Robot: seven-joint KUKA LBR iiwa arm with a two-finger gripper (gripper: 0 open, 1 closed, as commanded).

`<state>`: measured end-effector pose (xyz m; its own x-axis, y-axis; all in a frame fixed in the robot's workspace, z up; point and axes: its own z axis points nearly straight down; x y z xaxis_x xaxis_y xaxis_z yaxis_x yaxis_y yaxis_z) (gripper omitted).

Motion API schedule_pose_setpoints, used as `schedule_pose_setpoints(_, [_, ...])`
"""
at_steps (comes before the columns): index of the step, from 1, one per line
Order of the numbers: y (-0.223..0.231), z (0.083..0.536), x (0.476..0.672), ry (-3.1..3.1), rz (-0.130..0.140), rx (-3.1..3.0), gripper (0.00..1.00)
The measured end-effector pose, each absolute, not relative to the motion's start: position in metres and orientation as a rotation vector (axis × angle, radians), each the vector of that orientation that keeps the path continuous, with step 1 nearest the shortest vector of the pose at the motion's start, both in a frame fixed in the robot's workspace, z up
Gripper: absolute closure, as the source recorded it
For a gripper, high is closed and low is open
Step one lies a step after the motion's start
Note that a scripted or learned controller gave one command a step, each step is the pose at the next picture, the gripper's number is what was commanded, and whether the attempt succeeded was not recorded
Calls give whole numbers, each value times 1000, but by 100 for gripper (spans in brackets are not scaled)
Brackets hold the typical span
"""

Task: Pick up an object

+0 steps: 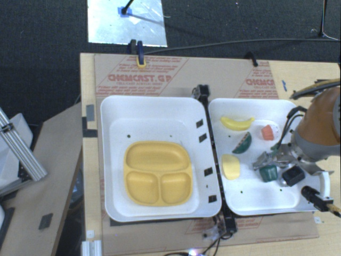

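Where the gripper (pixel 265 163) reaches down into the right bin (pixel 250 207), a small dark green object (pixel 268 172) sits right at its fingertips, touching or nearly so; whether the fingers grip it, or how wide they stand, cannot be told. Just left lies a pale yellow piece (pixel 230 167), with a watermelon slice (pixel 243 143) beyond it, a banana (pixel 237 122) farther still, and an orange-red piece (pixel 267 133) to the banana's right. A yellow divided tray (pixel 157 172) rests in the left bin (pixel 154 106).

1 fixed camera looks down at a slant from above the bench (pixel 176 71), taking in both bins (pixel 160 111).
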<state>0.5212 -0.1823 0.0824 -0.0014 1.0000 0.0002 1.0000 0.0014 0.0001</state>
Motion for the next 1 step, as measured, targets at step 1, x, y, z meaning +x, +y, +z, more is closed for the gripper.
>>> schedule_pose_setpoints(1, [-183, 95, 522, -2225, -3, -2223, 100])
